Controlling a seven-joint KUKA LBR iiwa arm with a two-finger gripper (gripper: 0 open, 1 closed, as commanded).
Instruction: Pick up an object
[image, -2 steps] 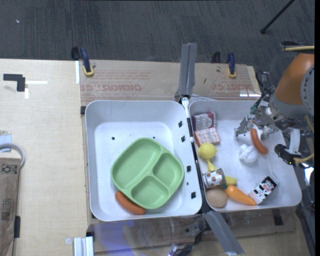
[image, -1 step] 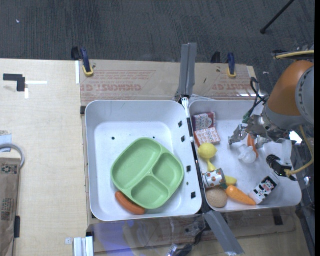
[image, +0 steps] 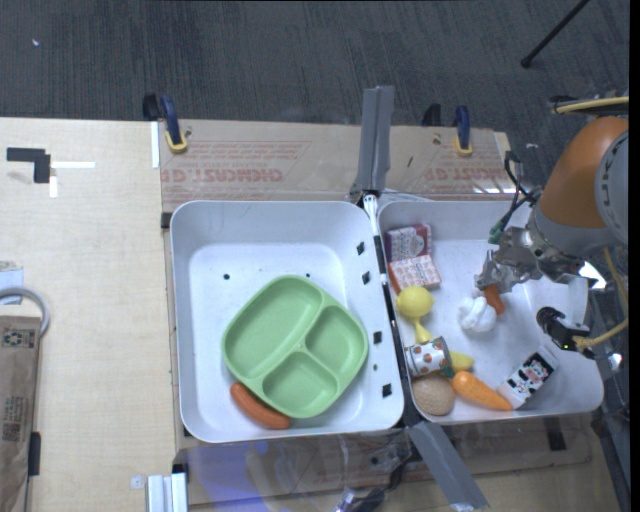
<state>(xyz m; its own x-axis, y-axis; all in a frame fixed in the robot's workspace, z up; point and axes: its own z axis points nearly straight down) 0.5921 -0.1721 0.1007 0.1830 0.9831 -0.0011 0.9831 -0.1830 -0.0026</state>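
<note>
both white bins (image: 200, 300) look like smooth, slightly glossy plastic; the green divided plate (image: 295, 345) is matt plastic; the orange carrot (image: 480, 391) and yellow toy (image: 415, 301) have a smooth plastic sheen; the bench top (image: 90, 300) is pale, matt wood; the cardboard sheet (image: 280, 165) behind is dull, printed paperboard

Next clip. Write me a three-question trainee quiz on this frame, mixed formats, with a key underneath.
1. True or false: the green divided plate lies in the left bin.
2. Which item lies closest to the claw? A. carrot B. white crumpled object C. yellow toy
3. Fill in: the orange sausage sits at the plate's ___ edge, toward the camera.

Key: 1 true; 2 B; 3 lower-left
</note>
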